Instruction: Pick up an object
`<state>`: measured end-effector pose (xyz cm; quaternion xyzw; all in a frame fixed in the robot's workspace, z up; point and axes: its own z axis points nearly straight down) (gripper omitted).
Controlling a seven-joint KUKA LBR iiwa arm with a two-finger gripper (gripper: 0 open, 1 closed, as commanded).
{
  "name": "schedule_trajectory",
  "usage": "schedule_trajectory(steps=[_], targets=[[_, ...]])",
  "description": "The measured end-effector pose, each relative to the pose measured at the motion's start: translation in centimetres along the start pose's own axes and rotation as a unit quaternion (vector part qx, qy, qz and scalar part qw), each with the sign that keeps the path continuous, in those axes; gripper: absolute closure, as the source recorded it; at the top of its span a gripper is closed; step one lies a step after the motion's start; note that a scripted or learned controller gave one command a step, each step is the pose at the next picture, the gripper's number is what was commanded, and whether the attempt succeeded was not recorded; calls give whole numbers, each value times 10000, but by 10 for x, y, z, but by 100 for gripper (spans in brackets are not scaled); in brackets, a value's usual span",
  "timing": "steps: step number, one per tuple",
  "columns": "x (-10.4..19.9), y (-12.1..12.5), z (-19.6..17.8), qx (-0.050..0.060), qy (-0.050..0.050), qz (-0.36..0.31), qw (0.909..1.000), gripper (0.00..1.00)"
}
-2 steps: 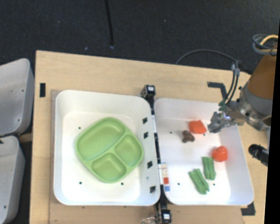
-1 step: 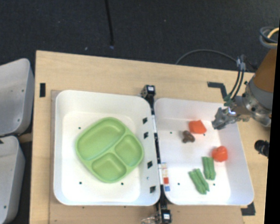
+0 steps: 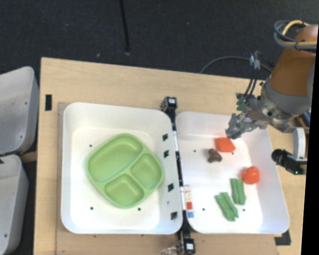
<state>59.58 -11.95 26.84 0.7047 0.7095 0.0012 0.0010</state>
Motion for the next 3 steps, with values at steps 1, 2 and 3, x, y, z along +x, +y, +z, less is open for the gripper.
schedule_trajectory(steps=[1,2,3], targets=[[43,7,5,15,-2,8,10000,100],[92,17,2,1,-1,0,10000,100],[135,42,15,7,-2,3,10000,100]])
